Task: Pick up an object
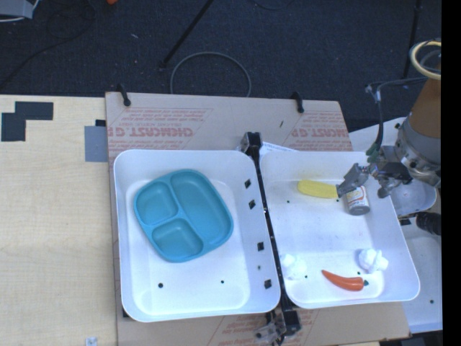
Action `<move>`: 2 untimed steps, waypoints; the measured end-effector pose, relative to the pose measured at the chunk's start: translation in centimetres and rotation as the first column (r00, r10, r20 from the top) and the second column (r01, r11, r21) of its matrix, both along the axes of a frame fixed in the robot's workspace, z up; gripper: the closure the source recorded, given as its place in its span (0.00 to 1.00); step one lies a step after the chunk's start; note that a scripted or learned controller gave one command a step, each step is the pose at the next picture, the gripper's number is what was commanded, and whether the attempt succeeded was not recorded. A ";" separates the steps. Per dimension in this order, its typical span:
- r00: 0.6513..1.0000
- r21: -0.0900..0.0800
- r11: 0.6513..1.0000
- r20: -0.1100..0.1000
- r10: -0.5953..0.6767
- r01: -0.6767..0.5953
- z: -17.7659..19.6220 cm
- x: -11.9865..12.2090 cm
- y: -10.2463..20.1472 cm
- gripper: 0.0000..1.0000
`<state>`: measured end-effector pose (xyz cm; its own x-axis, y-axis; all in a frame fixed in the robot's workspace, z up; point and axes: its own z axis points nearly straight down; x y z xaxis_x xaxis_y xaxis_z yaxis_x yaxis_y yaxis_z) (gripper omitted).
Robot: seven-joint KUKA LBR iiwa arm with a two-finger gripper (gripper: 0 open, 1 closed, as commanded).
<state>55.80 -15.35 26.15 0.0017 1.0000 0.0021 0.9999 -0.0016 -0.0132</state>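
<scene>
The right bin (pixel 403 265) holds a yellow banana-shaped piece (pixel 317 188) near its back and a small grey cylinder like a can (pixel 356 202) to the right of it. A red-orange chili pepper (pixel 343 280) lies at the front, with two small white lumps (pixel 293 265) (pixel 372 260) nearby. My gripper (pixel 366 182) reaches in from the right and hangs at the bin's back right, directly over the grey cylinder and just right of the yellow piece. Whether it touches the cylinder I cannot tell.
The left bin (pixel 144 294) holds a blue divided plate (pixel 184 215). A black ridge with clips (pixel 263 222) separates the two bins. Both bins rest on a cardboard sheet (pixel 216 121), and the grey arm (pixel 421 139) stands over the right bin's far right rim.
</scene>
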 end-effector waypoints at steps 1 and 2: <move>1.000 -0.002 1.000 0.012 0.002 -0.002 0.6 0.2 0.0 0.00; 1.000 0.000 1.000 0.004 0.002 -0.002 -5.7 -0.5 0.0 0.00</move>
